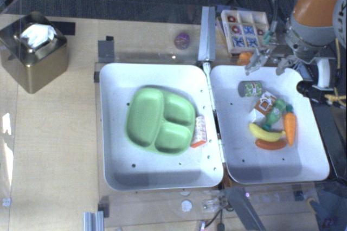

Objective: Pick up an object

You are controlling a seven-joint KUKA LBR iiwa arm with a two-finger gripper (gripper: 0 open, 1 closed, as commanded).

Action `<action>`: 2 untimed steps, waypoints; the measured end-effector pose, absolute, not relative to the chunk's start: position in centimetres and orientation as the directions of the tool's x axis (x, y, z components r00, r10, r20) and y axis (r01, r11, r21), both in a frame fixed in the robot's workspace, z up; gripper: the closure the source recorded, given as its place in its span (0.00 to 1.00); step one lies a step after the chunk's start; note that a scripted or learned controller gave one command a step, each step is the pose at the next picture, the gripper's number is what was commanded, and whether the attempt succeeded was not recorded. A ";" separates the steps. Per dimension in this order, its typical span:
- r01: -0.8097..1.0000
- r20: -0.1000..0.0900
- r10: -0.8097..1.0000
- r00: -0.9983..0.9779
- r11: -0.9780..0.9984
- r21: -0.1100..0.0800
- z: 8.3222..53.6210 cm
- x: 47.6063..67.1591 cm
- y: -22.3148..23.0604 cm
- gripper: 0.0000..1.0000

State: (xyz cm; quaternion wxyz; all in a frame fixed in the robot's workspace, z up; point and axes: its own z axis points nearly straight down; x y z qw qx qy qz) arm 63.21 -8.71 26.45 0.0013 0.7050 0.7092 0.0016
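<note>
while the claw (pixel 269 62) is hovering with its fingers spread wide and holding nothing at the far rim of the right bin (pixel 312 165), the approach step is in progress. candidate objects are lying in that bin: a green can (pixel 251 89), a banana (pixel 265 130) and a carrot (pixel 290 128). next, in judgement, the claw is needing to descend over the can, just below it, before closing.

Arm enters at upper right of frame, orange band at top right corner, grey wrist just below it. Gripper (pixel 268 63) sits lower left of the wrist, pointing down. Two fingers (pixel 254 63) spread apart, nothing between them. Dark cables loop over the wrist in the upper right.
</note>
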 end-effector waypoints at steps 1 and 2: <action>1.000 0.000 1.000 -0.005 0.005 0.001 14.2 63.1 -14.6 0.00; 0.998 -0.002 0.998 -0.067 0.067 0.021 9.6 61.1 -18.5 0.00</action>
